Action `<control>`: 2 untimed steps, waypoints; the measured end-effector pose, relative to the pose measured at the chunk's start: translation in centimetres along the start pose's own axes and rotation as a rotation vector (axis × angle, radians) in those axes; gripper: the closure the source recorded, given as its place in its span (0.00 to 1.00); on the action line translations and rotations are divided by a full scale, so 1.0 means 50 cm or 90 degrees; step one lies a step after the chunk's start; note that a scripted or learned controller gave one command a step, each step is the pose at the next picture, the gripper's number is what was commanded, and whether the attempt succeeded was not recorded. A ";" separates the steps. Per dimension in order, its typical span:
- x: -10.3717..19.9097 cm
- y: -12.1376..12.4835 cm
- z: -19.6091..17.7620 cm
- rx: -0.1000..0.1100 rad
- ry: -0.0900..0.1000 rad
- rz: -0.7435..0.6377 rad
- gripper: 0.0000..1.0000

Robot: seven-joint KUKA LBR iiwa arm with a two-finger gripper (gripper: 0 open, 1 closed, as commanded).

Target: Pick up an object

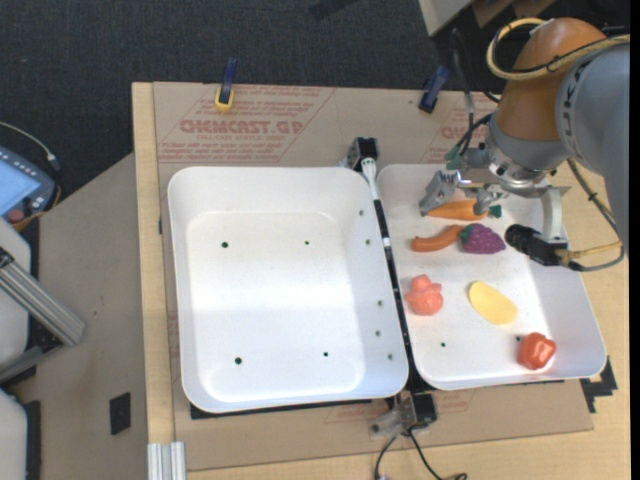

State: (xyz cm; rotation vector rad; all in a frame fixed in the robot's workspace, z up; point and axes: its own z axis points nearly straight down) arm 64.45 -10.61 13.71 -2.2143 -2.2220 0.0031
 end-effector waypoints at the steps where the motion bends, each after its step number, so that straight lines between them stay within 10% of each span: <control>1: -0.045 0.001 -0.289 -0.014 -0.004 0.003 0.00; 2: -0.076 -0.041 -0.205 -0.001 -0.001 0.003 0.00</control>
